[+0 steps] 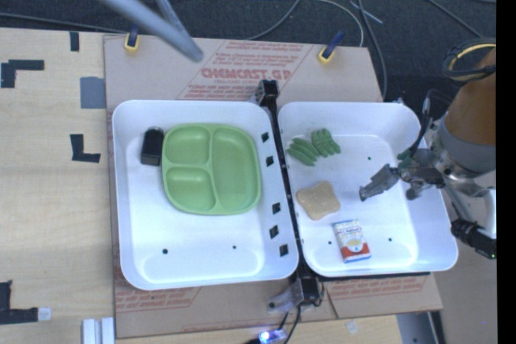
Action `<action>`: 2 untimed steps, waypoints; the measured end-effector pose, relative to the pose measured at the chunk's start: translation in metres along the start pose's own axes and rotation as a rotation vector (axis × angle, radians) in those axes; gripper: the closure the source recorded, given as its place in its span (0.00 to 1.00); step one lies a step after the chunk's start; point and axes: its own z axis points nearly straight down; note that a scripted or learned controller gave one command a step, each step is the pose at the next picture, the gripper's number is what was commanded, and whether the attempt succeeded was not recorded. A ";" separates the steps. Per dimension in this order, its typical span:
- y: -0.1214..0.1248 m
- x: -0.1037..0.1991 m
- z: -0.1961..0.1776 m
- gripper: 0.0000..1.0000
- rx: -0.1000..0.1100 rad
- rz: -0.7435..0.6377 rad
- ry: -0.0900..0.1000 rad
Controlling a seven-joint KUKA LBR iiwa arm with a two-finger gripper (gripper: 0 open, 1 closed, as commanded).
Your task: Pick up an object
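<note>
At the far left of the bench, the left bin (133, 197) holds 2 things: a small black block (151, 147) against its left wall, and touching it on the right a green divided plate (212, 169) with 3 compartments, lying flat and taking up the upper middle of that bin. Past the black divider (278, 173) that runs between the 2 bins, the right bin (403, 250) carries 3 loose items. A bunch of green beans (314, 146) lies near its upper left corner. Just below them sits a tan slice of bread (318, 200), and lower and to the right, near the front wall, a small red and white carton (352, 241) lies flat.

Further right, the gripper (377, 187) hangs over the bare middle of the right bin, its dark tip pointing left toward the bread but apart from it. Nothing sits between its fingers as far as the slanted view shows; whether they are spread or closed I cannot tell. The grey wrist with its orange band (476, 105) enters from the right edge.

Judged from this, the task is not yet done: no object is lifted, all 5 rest in their bins. The bread and the carton are the nearest candidates, so the approach, the grip and the lift all remain.
</note>
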 end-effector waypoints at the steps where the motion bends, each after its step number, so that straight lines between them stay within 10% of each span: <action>1: 0.003 0.000 -0.006 0.00 -0.013 -0.004 -0.002; 2: -0.002 0.009 0.050 0.00 -0.010 -0.004 -0.002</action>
